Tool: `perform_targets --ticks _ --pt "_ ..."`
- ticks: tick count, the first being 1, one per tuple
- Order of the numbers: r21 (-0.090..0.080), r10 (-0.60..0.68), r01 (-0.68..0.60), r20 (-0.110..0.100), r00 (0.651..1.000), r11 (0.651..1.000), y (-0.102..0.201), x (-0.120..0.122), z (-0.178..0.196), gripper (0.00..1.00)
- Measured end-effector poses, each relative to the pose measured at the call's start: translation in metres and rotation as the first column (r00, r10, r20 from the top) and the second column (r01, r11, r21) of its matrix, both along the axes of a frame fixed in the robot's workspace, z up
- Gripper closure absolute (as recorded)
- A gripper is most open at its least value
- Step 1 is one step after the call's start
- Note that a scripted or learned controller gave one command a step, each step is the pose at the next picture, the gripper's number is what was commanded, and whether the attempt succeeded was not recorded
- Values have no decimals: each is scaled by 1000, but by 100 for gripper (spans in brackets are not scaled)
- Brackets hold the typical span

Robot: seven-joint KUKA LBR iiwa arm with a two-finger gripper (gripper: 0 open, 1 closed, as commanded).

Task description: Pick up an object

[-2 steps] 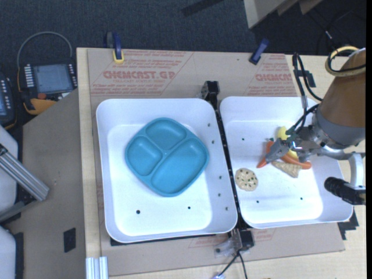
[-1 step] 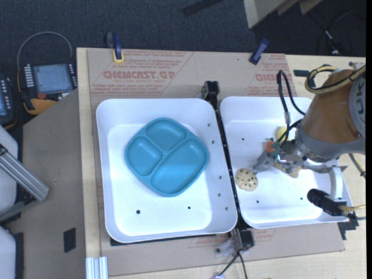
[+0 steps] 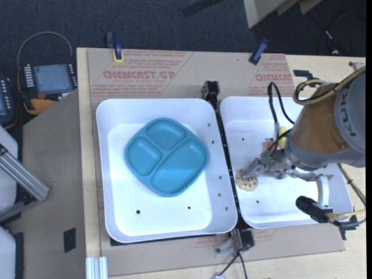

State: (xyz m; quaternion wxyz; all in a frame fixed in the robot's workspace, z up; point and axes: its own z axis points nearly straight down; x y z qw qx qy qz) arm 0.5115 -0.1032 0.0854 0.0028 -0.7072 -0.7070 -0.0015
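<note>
A small round tan object (image 3: 247, 182), like a cookie, lies near the left wall of the right bin (image 3: 256, 118). My gripper (image 3: 251, 171) reaches in from the right and sits low, just above and against the tan object's upper edge. The grey wrist and orange band hide the middle and right of that bin. A blue divided plate (image 3: 167, 155) lies flat in the middle of the left bin (image 3: 116, 202).
The two white bins stand side by side on a cardboard-covered bench (image 3: 174, 68), joined by black clips at the front and back of their shared wall. A yellow cable loops over the arm above the right bin.
</note>
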Motion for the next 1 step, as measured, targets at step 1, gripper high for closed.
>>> perform_targets --ticks 1 --pt "-1 1 -1 10 1000 1000 1 3 14 100"
